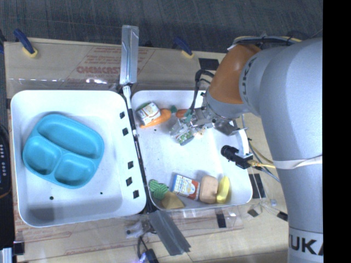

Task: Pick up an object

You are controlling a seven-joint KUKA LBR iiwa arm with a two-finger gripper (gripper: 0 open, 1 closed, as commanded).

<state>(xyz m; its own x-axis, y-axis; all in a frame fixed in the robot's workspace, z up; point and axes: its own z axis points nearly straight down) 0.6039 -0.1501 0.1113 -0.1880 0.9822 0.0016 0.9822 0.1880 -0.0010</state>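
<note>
The arm (pixel 274 92) reaches in from the right and its gripper (pixel 188 129) hangs low in the upper part of the right bin (pixel 164 163), over bare floor near the back wall. The fingers are a small metallic tangle from this angle, with something greenish at their tips, and I cannot tell whether they are spread, pressed together, or pinching anything. No single object is named, so any of the bin's things would do. Nearest are a small carton (pixel 147 112) and an orange carrot (pixel 159 117), touching each other just left of the gripper by the divider. Along the front wall lie a green toy (pixel 158 188), a yellowish piece (pixel 172 201), a printed box (pixel 185 185), a tan block (pixel 208 189) and a banana (pixel 223 189), packed close together and well apart from the gripper. The left bin (pixel 71 201) bears a blue tray (pixel 63 149). I judge this to be the grasp step itself: the gripper is down at floor level rather than travelling. If the greenish bit is an object in its grip, the next move is a straight lift clear of the wall; if not, the gripper should shift left to the carrot, fingers straddling it across its narrow width.
</note>
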